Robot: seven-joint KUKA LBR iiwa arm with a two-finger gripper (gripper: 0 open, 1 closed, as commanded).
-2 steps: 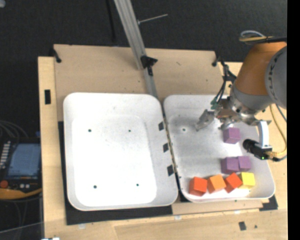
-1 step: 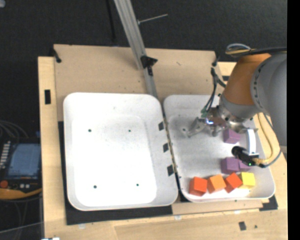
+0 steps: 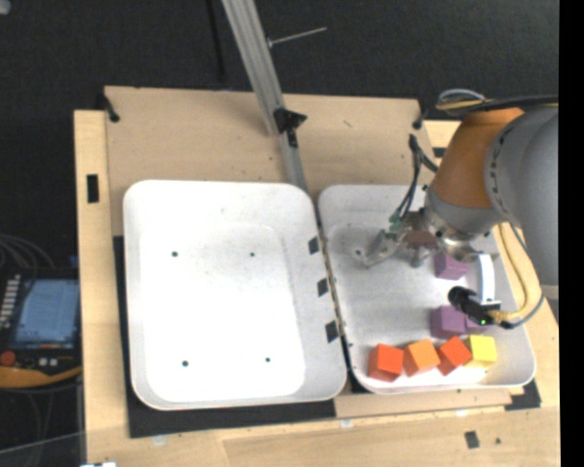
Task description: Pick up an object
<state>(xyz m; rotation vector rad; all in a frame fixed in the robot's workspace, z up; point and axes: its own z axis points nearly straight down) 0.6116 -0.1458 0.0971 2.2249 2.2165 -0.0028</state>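
1. We see the claw (image 3: 382, 249) low over the right bin (image 3: 370, 202), near the middle of its upper half. Its grey tips reach left from the wrist toward the bin's bare floor.
2. We cannot tell whether the claw is spread or closed; the tips are small and blurred against the white floor. We see no object between them, so we do not count anything as held.
3. Just right of the claw, partly under the wrist, sits a purple block (image 3: 455, 266). A second purple block (image 3: 449, 320) lies nearer the front, beside the arm's black fitting.
4. Along the front wall of the right bin runs a row of blocks, touching or nearly so: an orange-red block (image 3: 386, 361), an orange block (image 3: 422, 356), a red block (image 3: 455, 352) and a yellow block (image 3: 483, 348). These are well apart from the claw.
5. The left bin (image 3: 219, 290) lies beside it on the surface (image 3: 175, 134), showing a white floor with a few dark specks.
6. Our judgement on progress: the arm has reached the bin that holds the objects, but the pick itself is not done. Every block we can see rests on the bin floor.
7. What remains, as we judge it: bring the claw over a block, close on it, and lift it clear. The nearest candidate looks to be the purple block by the wrist.
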